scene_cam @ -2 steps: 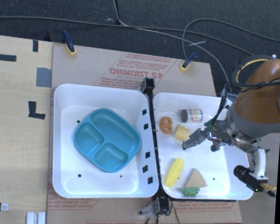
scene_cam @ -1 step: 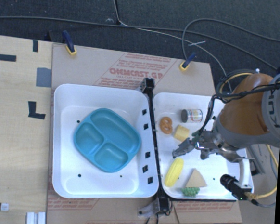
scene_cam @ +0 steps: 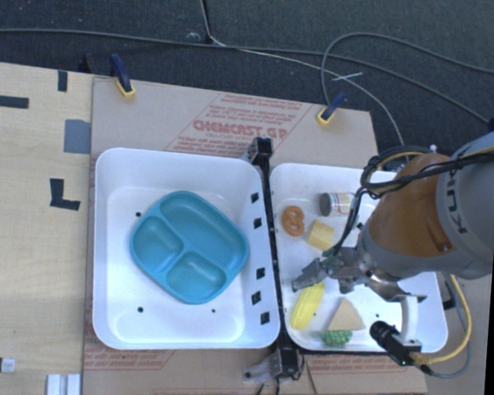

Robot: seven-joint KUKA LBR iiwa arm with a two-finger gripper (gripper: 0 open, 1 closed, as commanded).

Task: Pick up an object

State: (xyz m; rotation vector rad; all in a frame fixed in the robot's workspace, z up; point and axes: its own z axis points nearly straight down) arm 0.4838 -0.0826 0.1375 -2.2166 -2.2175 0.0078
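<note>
Hovering hand [scene_cam: 313,274] is seen in right bin [scene_cam: 424,330] | fingers parted, nothing grasped | corn [scene_cam: 307,305] lies just below, long axis near-vertical.

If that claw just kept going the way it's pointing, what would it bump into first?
Probably the corn cob. The gripper points down and left in the right bin, just above the cob; its height above it is hard to judge.
</note>
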